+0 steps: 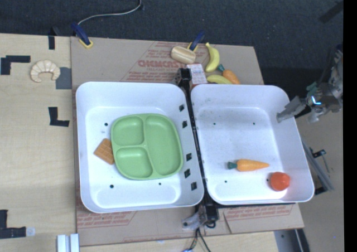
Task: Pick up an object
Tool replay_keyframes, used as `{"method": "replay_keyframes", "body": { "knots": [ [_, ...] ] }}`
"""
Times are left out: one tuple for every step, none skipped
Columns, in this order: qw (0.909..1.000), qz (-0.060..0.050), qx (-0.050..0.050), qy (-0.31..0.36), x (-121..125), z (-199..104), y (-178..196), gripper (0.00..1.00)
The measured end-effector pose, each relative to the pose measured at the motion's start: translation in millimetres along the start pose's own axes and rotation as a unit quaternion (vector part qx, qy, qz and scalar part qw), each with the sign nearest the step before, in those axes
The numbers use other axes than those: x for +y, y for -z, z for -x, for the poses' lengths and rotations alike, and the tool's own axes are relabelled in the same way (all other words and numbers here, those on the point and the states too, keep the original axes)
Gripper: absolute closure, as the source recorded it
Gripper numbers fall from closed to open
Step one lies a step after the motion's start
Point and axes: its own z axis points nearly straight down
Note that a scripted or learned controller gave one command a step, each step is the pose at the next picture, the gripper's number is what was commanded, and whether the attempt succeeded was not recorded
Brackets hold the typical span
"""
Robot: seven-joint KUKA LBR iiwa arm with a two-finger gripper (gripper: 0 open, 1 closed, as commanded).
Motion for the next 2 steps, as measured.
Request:
{"method": "replay_keyframes", "body": {
  "knots": [
    [1.0,-0.001,0.001,0.0,13.8,-51.7,-85.5,0.0],
    [1.0,-0.001,0.0,-0.001,-4.9,6.3,-114.8,0.0]
  ]
}}
